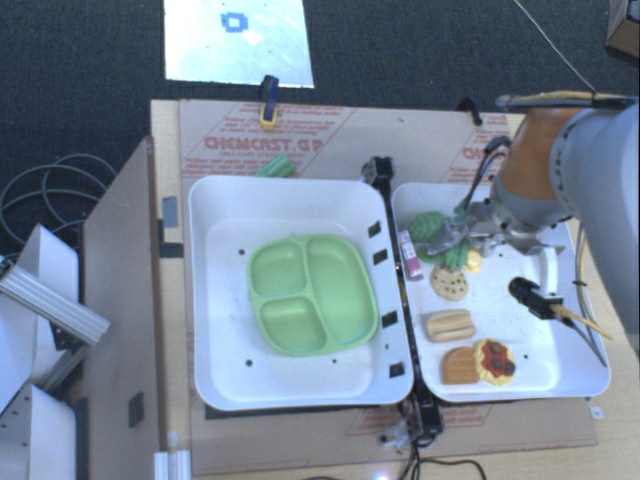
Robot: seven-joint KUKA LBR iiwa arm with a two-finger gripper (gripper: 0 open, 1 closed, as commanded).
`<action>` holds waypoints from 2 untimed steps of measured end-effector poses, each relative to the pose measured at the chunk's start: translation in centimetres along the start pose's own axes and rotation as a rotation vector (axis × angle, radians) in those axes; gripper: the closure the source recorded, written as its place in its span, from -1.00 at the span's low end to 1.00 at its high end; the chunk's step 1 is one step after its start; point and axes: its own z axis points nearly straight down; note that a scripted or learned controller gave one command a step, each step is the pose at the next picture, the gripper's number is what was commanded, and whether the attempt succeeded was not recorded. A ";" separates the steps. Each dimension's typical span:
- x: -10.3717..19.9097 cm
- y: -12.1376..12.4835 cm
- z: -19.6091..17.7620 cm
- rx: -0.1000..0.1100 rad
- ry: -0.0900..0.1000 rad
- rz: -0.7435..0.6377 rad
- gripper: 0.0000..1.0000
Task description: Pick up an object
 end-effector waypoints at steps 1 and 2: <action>0.0 -0.1 -1.3 -0.001 0.000 0.000 1.00; 5.8 -2.6 -10.5 0.002 0.004 -0.002 1.00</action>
